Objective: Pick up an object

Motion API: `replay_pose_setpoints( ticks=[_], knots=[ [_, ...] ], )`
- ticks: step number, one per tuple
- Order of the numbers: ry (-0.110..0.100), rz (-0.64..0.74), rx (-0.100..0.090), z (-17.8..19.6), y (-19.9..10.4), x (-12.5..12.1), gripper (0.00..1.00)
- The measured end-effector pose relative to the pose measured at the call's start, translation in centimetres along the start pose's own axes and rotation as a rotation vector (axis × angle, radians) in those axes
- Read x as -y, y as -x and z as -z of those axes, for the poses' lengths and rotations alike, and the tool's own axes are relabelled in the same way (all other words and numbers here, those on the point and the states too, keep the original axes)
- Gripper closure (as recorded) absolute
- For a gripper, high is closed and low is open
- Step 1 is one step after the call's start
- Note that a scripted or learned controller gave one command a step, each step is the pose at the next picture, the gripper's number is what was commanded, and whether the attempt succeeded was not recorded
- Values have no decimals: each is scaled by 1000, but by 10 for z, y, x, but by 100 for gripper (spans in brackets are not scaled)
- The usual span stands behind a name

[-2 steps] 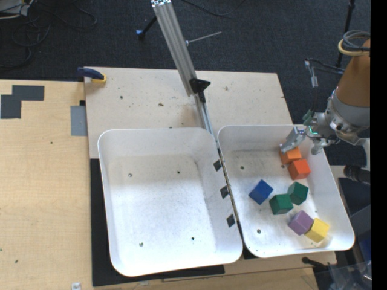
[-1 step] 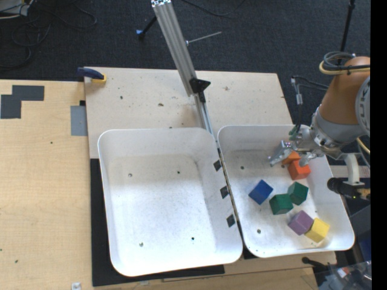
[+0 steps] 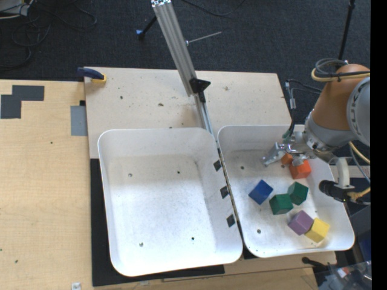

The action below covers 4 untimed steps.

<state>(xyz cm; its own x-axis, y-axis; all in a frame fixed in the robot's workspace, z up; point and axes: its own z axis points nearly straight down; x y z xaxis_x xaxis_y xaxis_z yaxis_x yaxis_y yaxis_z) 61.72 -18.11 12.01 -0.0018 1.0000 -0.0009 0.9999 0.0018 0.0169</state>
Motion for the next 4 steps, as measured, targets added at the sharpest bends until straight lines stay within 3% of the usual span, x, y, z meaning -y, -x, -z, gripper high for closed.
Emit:
replay_pose_setpoints(
  ticks=[1,3,4],
  knots=[
    [-1,-1,-1,9,0,0,100],
    [-14,1,0,113,-3,-12,100],
    [-22,0,-2,81,-3,-11,100]
  ],
)
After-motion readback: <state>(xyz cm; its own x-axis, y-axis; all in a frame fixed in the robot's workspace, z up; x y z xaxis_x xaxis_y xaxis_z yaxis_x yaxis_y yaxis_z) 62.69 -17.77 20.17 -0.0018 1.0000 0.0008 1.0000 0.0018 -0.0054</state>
